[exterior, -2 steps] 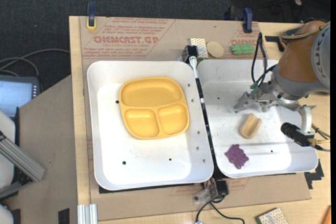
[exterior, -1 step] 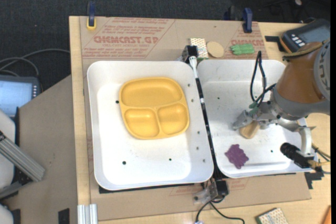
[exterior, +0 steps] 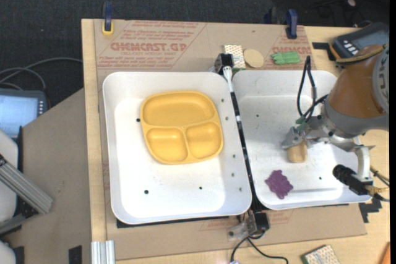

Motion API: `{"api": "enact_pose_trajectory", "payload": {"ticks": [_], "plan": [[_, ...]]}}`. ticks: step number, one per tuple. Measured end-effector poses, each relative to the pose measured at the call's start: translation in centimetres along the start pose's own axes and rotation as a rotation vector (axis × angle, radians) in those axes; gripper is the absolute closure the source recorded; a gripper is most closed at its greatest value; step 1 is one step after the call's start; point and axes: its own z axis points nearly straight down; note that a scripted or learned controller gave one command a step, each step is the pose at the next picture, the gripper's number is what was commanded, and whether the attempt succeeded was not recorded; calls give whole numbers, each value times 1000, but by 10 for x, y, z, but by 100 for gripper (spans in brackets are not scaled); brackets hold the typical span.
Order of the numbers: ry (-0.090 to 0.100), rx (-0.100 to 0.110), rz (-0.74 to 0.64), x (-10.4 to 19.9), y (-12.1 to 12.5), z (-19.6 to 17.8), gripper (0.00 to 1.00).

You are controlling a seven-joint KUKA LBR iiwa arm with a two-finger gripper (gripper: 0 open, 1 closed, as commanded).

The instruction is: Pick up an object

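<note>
Jaws down at a tan block in the right bin, lift not yet made.

Left to right: a yellow divided plate point(exterior: 182, 127) lies in the left bin point(exterior: 124, 195); in the right bin point(exterior: 266, 102) a purple piece point(exterior: 279, 183) lies near the front wall, and the tan block point(exterior: 297, 153) sits just under the jaws point(exterior: 298, 140). Whether they are wide or closed on it I cannot tell; the block looks to be resting on the bin floor, so the pick seems unfinished.

Robotics lab: clamped bench point(exterior: 154, 46), cabled arm point(exterior: 356, 96).
</note>
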Motion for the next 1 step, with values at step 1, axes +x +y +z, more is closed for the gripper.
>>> {"api": "enact_pose_trajectory", "payload": {"ticks": [1], "plan": [[1,-7,-10,73,-3,-95,100]]}}
